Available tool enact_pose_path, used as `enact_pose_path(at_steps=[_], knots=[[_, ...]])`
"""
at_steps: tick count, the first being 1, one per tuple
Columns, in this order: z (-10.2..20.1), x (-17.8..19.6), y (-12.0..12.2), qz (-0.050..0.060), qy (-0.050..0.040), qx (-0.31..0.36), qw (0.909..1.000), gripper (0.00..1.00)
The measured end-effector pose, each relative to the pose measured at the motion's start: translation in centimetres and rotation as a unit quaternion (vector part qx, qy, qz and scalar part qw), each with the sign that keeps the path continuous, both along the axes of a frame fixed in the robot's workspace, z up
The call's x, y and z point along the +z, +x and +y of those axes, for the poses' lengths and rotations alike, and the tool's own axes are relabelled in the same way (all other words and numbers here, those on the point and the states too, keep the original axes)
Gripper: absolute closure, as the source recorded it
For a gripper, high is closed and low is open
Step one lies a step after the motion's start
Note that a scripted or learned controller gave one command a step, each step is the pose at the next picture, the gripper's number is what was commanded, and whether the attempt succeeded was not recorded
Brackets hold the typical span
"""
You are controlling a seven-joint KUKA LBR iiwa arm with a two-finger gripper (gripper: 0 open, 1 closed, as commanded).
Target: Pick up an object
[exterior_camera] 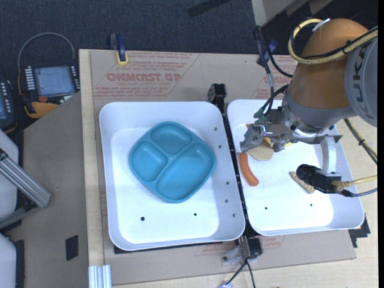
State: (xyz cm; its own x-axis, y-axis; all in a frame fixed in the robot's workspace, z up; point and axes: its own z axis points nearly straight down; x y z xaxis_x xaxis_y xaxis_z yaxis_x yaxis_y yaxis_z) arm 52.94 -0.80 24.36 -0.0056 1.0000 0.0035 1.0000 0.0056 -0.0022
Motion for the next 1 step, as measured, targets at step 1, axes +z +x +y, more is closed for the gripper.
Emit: enact_pose_path(at_steps=[1], knots=[[5.16, -0.96, -0.22, 0.001, -0.0005, 0.000, 1.0000, 1.00]])
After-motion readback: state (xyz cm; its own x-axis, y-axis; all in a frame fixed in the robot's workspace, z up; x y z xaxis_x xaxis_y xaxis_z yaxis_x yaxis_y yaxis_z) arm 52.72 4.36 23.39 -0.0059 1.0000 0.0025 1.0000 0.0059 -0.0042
